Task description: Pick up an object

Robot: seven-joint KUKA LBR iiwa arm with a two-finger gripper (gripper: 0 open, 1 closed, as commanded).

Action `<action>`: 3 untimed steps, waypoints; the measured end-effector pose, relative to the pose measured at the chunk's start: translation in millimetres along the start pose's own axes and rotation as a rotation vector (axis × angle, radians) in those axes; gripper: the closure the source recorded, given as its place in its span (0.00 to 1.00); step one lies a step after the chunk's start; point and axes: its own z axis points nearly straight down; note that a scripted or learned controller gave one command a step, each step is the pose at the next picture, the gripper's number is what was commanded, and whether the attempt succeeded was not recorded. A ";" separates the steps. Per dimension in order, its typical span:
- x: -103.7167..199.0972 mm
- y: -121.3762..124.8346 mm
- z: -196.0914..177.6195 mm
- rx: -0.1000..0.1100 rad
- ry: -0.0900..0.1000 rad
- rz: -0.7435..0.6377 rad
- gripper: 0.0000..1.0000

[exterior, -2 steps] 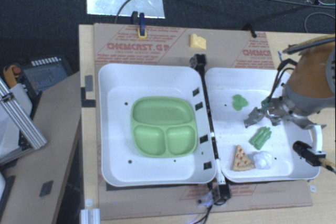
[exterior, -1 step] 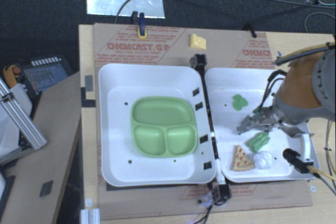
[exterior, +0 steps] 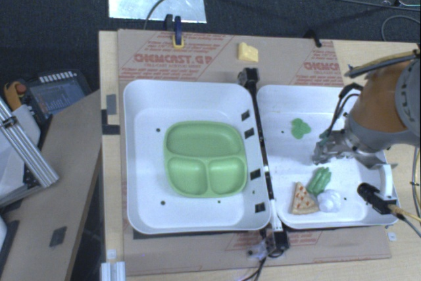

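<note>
The right bin (exterior: 283, 108) holds a small green leafy piece (exterior: 300, 128), a green ridged toy (exterior: 320, 179), a pizza slice toy (exterior: 302, 199) and a white lumpy object (exterior: 330, 201). My gripper (exterior: 322, 153) hangs low in this bin, just above the green ridged toy and right of the leafy piece. The grey wrist and orange band (exterior: 385, 102) cover the bin's right side. Nothing is visibly held.
The left bin (exterior: 141, 108) contains a green divided tray (exterior: 204, 158). A yellow block (exterior: 248, 52) lies on the cardboard behind the bins. A black clamp bar (exterior: 256, 141) runs between the bins. A grey box (exterior: 56, 95) sits at far left.
</note>
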 end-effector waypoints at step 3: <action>-2.4 12.4 -181.5 -0.005 -0.001 -0.003 1.00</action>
